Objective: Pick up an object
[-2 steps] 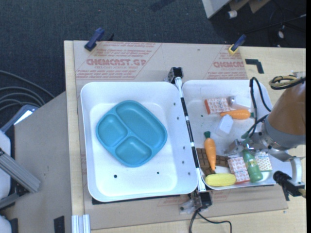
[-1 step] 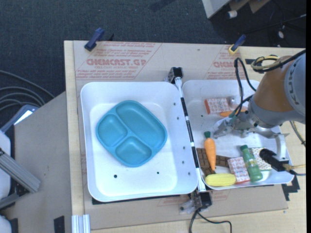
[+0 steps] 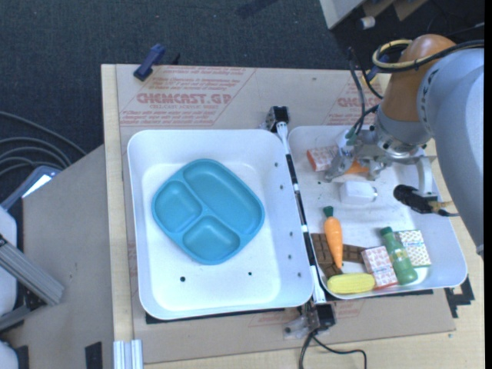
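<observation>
The gripper (image 3: 355,162) is seen low in the right bin (image 3: 453,264), whether apart or together cannot be told, with a white block (image 3: 358,192) lying just toward the near side, its long axis across the bin, beside a red-white packet (image 3: 319,157).

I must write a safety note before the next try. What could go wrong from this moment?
1. The claw is low in the right bin, between a red-and-white packet and a white block; it may push them instead of picking.
2. The carrot, corn and green bottle lie packed together, so a grasp there could catch two items.
</observation>
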Controlling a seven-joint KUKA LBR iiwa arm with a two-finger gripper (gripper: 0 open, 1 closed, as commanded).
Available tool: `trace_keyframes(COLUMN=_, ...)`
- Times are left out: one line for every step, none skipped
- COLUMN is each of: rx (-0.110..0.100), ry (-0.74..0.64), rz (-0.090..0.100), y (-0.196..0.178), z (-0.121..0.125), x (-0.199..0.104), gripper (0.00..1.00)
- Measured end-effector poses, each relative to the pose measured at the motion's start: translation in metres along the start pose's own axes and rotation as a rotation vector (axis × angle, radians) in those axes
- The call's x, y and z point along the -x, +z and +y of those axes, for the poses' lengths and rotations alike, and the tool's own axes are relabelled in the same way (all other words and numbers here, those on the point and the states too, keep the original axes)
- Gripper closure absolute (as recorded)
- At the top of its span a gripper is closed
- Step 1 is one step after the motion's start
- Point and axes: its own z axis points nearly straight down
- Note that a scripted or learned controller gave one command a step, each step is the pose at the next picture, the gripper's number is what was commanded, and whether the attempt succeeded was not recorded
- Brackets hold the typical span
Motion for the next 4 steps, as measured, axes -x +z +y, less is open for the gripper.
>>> trace_keyframes(rx=-0.009, ry=-0.003, rz=0.013, y=0.002, z=0.003, x=0.019, gripper=0.00)
trace_keyframes(rx=0.017, ry=0.004, rz=0.004, y=-0.007, z=0.007, x=0.020, gripper=1.00)
trace_keyframes(rx=0.014, ry=0.005, rz=0.006, y=-0.007, z=0.007, x=0.020, gripper=0.00)
trace_keyframes(rx=0.044, ry=0.007, rz=-0.003, y=-0.004, z=0.011, x=0.056, gripper=0.00)
